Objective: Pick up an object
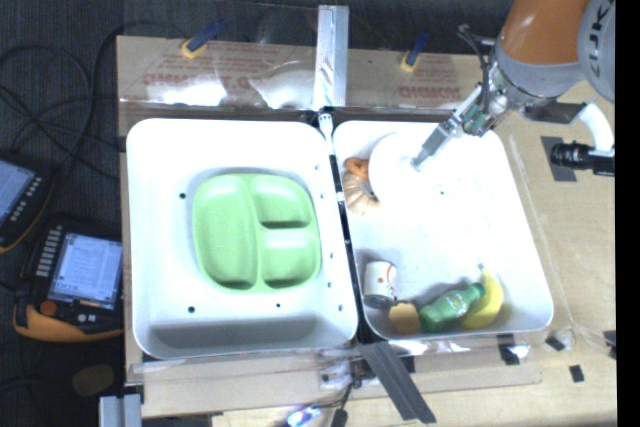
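Approach step: my tool (424, 156) hangs over right bin (520, 215), upper part, nothing held; fingers' gap cannot tell. Candidates: orange object (358, 183) near divider; green bottle (450, 305), banana (488, 300) at near wall. Next: choose one, descend squarely.

From where I stand, nothing written can actually be made out. The clear plastic sheet (230, 75) taped along the back of the tabletop carries reddish printing near both ends, but the letters are too blurred to read. The handheld controller (75, 270) lying off to the left has a lit screen with lines of something on it, far too small to tell. No label is readable on the green bottle (445, 307).
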Tool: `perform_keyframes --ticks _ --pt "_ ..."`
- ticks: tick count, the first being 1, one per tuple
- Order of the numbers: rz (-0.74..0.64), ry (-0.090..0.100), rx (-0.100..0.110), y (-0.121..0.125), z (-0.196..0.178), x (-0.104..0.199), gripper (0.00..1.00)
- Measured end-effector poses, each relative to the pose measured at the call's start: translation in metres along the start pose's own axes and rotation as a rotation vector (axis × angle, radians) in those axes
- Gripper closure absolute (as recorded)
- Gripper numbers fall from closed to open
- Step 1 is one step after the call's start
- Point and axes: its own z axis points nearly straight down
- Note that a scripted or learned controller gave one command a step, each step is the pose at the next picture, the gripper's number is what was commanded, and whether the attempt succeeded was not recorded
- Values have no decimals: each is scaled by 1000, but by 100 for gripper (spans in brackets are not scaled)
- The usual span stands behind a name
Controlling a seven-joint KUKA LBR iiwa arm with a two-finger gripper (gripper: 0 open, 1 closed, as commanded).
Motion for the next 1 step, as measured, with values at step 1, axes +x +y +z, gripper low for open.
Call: perform_keyframes --ticks 1 --pt "138 3 3 -145 76 -23 0"
